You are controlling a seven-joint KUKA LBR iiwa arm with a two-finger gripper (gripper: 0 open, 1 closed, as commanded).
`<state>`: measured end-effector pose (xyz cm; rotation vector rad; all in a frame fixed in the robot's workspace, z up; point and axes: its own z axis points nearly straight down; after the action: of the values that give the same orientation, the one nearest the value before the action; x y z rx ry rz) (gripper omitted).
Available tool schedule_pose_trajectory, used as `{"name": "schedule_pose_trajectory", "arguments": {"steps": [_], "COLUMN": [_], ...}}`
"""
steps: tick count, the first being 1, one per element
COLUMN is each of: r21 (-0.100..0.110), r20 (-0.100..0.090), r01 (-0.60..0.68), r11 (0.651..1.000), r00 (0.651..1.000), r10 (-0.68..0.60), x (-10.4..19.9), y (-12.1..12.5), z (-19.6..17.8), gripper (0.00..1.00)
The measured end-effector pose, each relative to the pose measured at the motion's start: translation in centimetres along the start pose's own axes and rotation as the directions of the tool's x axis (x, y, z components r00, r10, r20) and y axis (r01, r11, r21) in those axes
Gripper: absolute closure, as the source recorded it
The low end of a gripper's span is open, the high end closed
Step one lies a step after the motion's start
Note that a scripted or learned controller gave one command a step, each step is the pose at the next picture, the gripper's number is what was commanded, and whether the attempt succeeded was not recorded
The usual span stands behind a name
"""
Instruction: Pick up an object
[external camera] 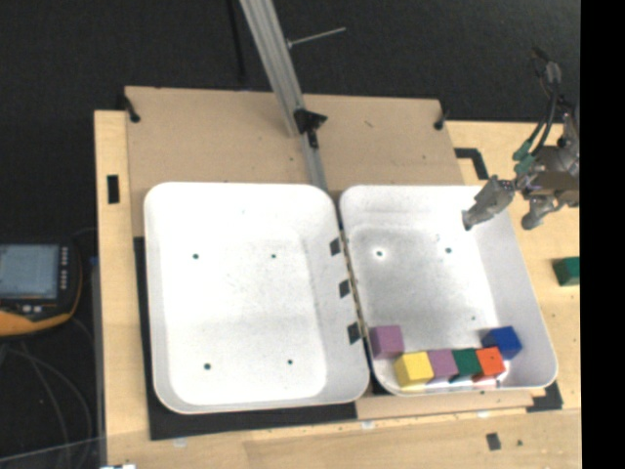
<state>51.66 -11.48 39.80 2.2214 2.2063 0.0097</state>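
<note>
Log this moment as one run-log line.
end effector: open, above right bin's upper right rim | holding: nothing | blocks: near edge, right bin

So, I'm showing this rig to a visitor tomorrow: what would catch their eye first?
Most likely the small coloured blocks clustered along the near edge of the right shallow white bin: a purple cube, a yellow cube, an orange cube and a blue cube. Next, the arm's end effector hovering over that bin's far right rim.
</note>
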Motion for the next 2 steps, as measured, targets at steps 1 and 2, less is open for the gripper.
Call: {"name": "schedule_pose_trajectory", "arguments": {"steps": [1, 2], "r21": [0.018, 0.011], "r20": [-0.002, -0.002], "r01": [0.004, 0.006], "r11": [1.000, 1.000], "r00": [1.000, 1.000], "r10": [-0.004, -0.006], "x": [-3.39, -3.26], "y": [2.82, 2.90], "z": [11.14, 10.63], "gripper": [0.00, 0.00]}}
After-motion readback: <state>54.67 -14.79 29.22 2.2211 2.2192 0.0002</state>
